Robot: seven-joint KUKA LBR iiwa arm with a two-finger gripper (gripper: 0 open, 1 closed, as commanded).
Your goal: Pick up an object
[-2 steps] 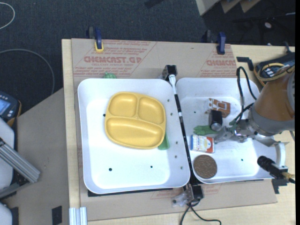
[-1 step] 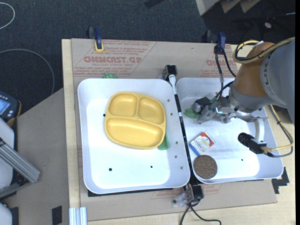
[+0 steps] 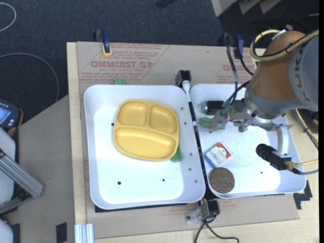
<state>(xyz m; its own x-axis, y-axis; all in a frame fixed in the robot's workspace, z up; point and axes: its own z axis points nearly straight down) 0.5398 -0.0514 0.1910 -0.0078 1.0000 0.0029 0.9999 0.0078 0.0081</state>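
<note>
Grey tool (image 3: 220,121): low over the far left part of the right shallow white bin (image 3: 249,167); open or closed, I cannot tell from where I stand.
Small green soft piece (image 3: 204,121): just left of the tool, close to the bin's left wall; probably the target, not visibly gripped.
Red, white and blue carton (image 3: 218,155): nearer, apart from the tool.
Brown round disc (image 3: 221,180): nearest, beside the carton.
Risk: the green piece looks thin and hugs the wall, so the tool may strike the wall or lift away empty.
</note>
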